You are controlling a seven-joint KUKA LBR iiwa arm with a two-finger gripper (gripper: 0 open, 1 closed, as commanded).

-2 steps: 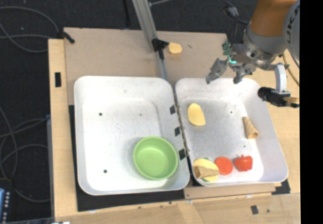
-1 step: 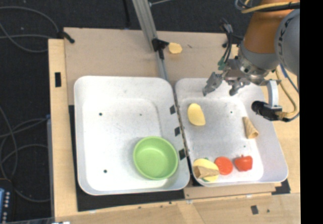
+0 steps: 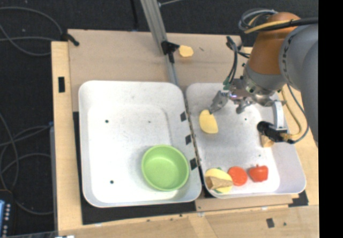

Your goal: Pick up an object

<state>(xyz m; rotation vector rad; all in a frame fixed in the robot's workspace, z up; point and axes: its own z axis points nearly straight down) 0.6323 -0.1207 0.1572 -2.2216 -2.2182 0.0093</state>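
Counter (image 3: 123,54) of pale wood comes nearest at its front edge and carries everything else.

On it sit two white bins side by side, their inner walls touching. The left bin (image 3: 123,119) is the wider. The right bin (image 3: 236,146) is narrower, with the arm (image 3: 273,54) over its far right part. The arm is grey with an orange band and reaches in from the right.

A slanted metal post (image 3: 147,1) runs from the far edge down to the counter, ending at the far end of the seam between the bins.

A green bowl (image 3: 165,167) stands upright in the near right corner of the left bin, close to the shared wall.

The tool (image 3: 227,107) hangs over the far left part of the right bin. Its two fingers are spread apart with bare white bin floor showing between them — released, grasping nothing.

A yellow lump (image 3: 208,122) lies on the right bin's floor by the left wall, just near and left of the tool's left finger. Whether the finger touches it cannot be told.

Along the right bin's near wall lie three small things in a row:
- a yellow-and-tan piece (image 3: 218,180) on the left
- an orange-red ball (image 3: 237,176) touching it
- a red piece (image 3: 258,173) just to the right

A small pale yellow scrap (image 3: 186,51) rests on the bare counter beyond the bins — just right of the post.
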